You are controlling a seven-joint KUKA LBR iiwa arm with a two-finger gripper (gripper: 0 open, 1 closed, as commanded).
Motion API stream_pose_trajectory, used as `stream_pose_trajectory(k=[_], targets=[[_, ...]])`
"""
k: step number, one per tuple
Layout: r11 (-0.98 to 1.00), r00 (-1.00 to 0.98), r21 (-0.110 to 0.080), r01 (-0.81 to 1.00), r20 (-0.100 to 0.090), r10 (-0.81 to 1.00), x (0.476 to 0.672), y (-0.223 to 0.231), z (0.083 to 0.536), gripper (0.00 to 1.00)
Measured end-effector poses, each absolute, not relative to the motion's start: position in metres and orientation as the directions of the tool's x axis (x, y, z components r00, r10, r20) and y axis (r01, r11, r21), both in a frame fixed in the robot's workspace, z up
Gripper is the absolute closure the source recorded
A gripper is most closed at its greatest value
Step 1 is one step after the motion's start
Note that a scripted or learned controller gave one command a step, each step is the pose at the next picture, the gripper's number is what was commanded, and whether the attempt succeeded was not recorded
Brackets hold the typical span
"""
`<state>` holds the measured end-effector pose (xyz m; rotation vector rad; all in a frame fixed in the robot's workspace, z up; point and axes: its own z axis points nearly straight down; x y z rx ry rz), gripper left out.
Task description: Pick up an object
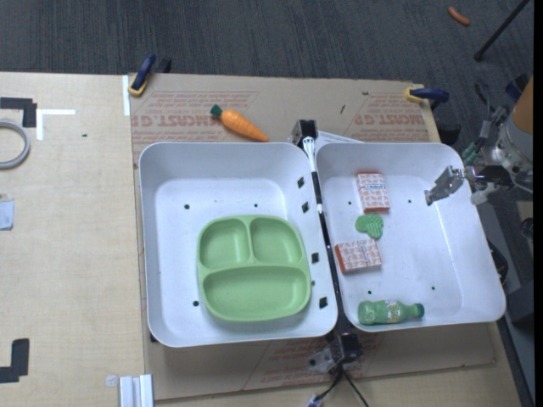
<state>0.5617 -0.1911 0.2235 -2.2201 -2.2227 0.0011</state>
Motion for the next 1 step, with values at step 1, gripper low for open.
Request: stream_pose_trajectory(k=[1], targets=[[0.055,-0.055,-0.002,0.998,0.000,0.998,0.6009,-0.1348,0.1696,0.00]])
